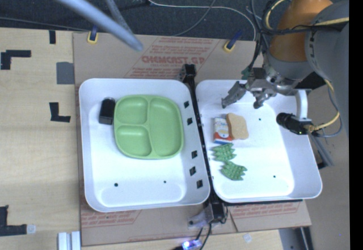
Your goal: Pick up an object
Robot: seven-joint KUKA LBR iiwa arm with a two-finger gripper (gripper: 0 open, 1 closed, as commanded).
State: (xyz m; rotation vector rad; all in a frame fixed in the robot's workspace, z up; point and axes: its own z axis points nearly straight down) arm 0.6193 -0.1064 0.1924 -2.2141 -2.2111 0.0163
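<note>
Several small items lie in my right bin (295,186): a tan bread slice (239,126) with a small packet (221,128) touching it at 9 o'clock, and two green leafy pieces (228,161) at its 7 o'clock. My gripper (248,96) hovers just off the bread at 12 o'clock, fingers spread and holding nothing. I judge the bread light, fairly stiff and matte, best pinched across its narrow sides.

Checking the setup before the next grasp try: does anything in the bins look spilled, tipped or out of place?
Nothing stands out. The green divided plate lies flat in the left bin beside a small black object; the small items sit loosely grouped in the right bin.
</note>
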